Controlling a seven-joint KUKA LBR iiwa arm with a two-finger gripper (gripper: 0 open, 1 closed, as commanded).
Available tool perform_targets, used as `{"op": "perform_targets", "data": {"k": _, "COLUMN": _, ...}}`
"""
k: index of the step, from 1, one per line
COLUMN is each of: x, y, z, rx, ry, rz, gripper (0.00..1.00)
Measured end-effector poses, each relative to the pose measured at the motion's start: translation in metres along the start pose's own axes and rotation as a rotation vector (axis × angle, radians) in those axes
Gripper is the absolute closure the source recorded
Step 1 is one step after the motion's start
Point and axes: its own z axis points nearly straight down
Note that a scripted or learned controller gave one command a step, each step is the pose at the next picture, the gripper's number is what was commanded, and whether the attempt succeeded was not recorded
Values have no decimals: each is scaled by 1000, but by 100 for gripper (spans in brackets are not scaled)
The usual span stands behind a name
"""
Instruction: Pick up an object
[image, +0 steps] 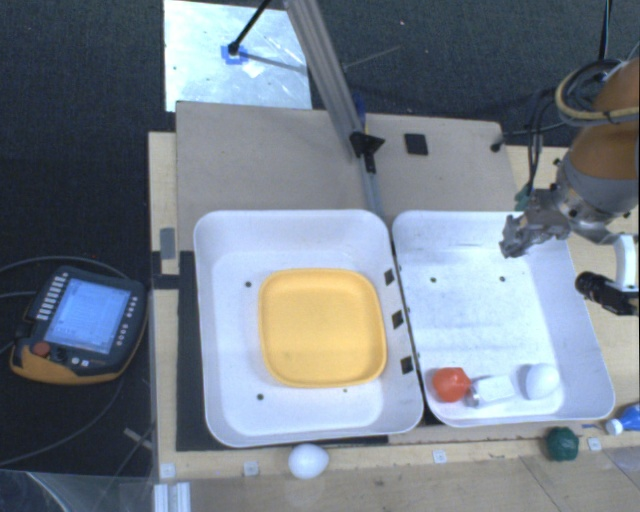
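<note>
Along the near edge of the right bin (560, 300) lie three small things in a row: an orange-red ball (449, 383) toward the near-left corner, a small white block-like piece (492, 389) just beside it on the right and seemingly touching it, and a white egg-shaped object (540, 380) nearer the near-right corner, close to the block. None of the three is between any fingers.

Over the far-right corner of that same bin hangs the gripper (516, 238), well apart from the row of three. Its dark tip is small and blurred from this height, so how widely it stands open cannot be told, and nothing can be seen held in it. Behind it the arm (600, 170) rises to the right, grey at the wrist with one orange band above.

One yellow plate (323, 326), square with rounded corners, lies flat in the middle of the left bin (225, 260). The two white bins sit side by side, their inner edges touching along a line with a few small dark clips.

Off the bins, on the bench (270, 150), one more white egg-shaped thing (308, 460) rests just beyond the near edge of the left bin, and one dark green ball (561, 443) sits past the near-right corner of the right bin, with a small blue-and-white item (622, 424) at its right. One handheld control pendant (77, 323) with a lit screen lies on the dark floor to the left of the bench.
</note>
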Motion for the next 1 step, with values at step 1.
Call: {"op": "perform_targets", "data": {"k": 1, "x": -1, "y": 7, "z": -62, "rx": 0, "ry": 0, "rz": 0, "gripper": 100}}
